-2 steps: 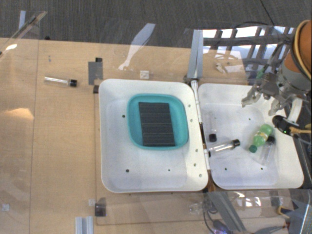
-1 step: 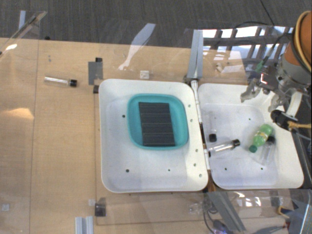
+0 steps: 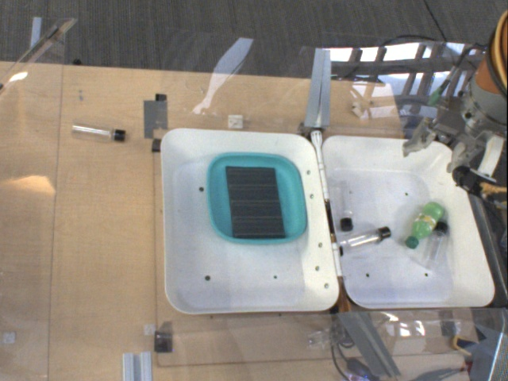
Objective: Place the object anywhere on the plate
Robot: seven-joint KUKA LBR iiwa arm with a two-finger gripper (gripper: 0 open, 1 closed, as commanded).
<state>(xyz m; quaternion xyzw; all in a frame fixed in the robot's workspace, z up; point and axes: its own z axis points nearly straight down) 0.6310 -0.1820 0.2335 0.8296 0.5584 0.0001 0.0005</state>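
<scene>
The arm (image 3: 486, 94) hangs at the right edge, wrist angled inward.

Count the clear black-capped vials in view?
2 for sure: one vial in the right bin near its left wall, one on the bench far left. Possibly another beside the green bottle.

No lettering to read anywhere here. The green bottle (image 3: 425, 222), lying in the right bin (image 3: 413, 292), shows a pale band round its middle, but any print on it is too small and blurred to make out. The clear tube with a black cap (image 3: 365, 238), just to the bottle's left, carries nothing readable. The teal plate (image 3: 295, 205) in the left bin (image 3: 238, 292), well left of the bottle, bears a dark ribbed block (image 3: 255, 202) with no marks or numbers visible. The small tube on the bench (image 3: 97, 133), far left of the bottle, is too tiny to show any label.
</scene>
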